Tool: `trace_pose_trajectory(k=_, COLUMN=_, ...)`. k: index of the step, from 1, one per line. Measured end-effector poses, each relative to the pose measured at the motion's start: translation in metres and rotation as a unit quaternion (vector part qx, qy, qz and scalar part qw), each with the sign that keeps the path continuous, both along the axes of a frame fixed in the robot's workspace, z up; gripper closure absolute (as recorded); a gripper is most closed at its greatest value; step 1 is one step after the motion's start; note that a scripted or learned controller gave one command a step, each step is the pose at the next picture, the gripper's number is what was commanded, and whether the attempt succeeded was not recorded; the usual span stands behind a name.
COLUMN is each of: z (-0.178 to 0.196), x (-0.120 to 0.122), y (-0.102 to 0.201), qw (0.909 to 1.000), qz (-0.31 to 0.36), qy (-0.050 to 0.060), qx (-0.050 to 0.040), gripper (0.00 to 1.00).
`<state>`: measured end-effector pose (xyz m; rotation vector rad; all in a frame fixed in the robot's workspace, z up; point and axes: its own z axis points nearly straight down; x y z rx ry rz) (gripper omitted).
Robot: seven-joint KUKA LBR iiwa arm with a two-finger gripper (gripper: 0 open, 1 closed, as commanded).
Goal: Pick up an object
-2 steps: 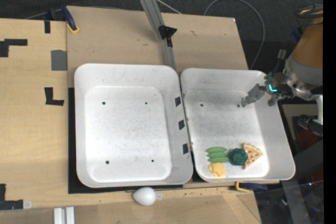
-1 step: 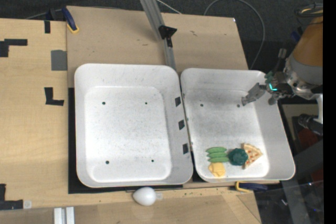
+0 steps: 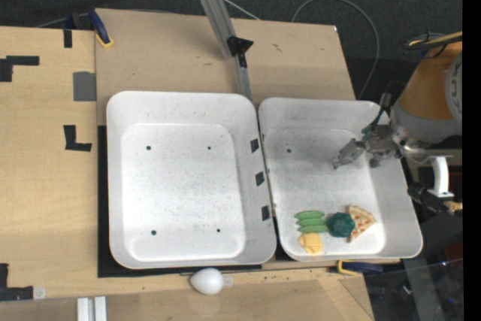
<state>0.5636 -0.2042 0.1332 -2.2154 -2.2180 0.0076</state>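
In the right bin (image 3: 301, 124), several small items cluster near the front edge: a green pea-pod piece (image 3: 310, 219), a yellow piece (image 3: 310, 241), a dark teal round object (image 3: 341, 225) and a tan pizza-slice piece (image 3: 362, 221). My gripper (image 3: 350, 154) hangs over the right bin's middle right, above and behind that cluster and well apart from it. Nothing shows between its fingers. The arm's orange band (image 3: 432, 86) sits at the right edge.
The left bin (image 3: 180, 177) lies beside the right one, their rims meeting at the middle. A white egg-shaped object (image 3: 207, 281) rests on the bench in front of the left bin. A slanted metal pole (image 3: 214, 0) crosses the back.
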Motion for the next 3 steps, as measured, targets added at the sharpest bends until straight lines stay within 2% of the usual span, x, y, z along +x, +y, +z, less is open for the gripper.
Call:
trace_pose_trajectory(k=1, z=-0.046, x=0.000, y=0.000, qw=1.0000, qz=0.000, qy=-0.004, qx=-0.0018, gripper=0.00)
trace_pose_trajectory(k=2, z=-0.034, x=0.000, y=0.001, qw=1.0000, qz=0.001, qy=-0.004, qx=-0.0010, gripper=1.00)
trace_pose_trajectory(k=3, z=0.026, x=0.009, y=0.002, qw=1.0000, qz=0.000, qy=-0.007, qx=-0.0015, gripper=1.00)
